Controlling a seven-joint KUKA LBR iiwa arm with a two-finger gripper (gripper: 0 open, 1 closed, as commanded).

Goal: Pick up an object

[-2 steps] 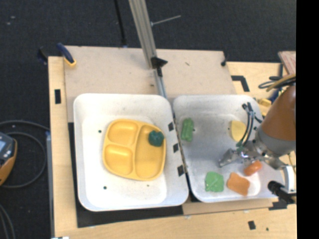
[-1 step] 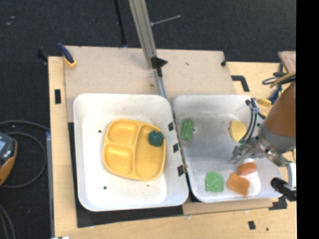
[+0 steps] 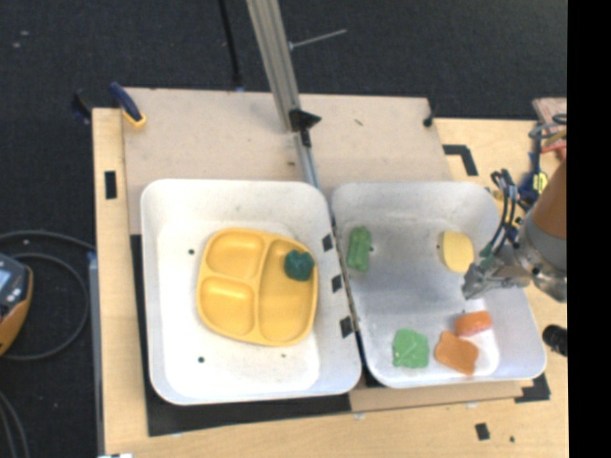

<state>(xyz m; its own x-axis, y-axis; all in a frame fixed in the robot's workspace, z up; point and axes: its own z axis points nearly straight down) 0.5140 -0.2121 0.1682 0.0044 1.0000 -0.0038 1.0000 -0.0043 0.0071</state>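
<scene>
Two white bins sit on the bench. Left bin point(image 3: 172, 370) holds a yellow tray point(image 3: 243, 299) bearing a dark green object point(image 3: 300, 265). Right bin point(image 3: 401, 203) holds a green piece point(image 3: 359, 249), green block point(image 3: 410, 348), yellow object point(image 3: 456, 251) and orange pieces point(image 3: 463, 342). Gripper point(image 3: 480, 282) hovers between the yellow object and orange pieces; its grip state cannot be told.

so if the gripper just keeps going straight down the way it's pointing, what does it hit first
Most likely the small orange piece lying just below the gripper in the right bin, or the bare bin floor beside it. From this slanted view the depth is unclear. The yellow object lies off to one side.
</scene>
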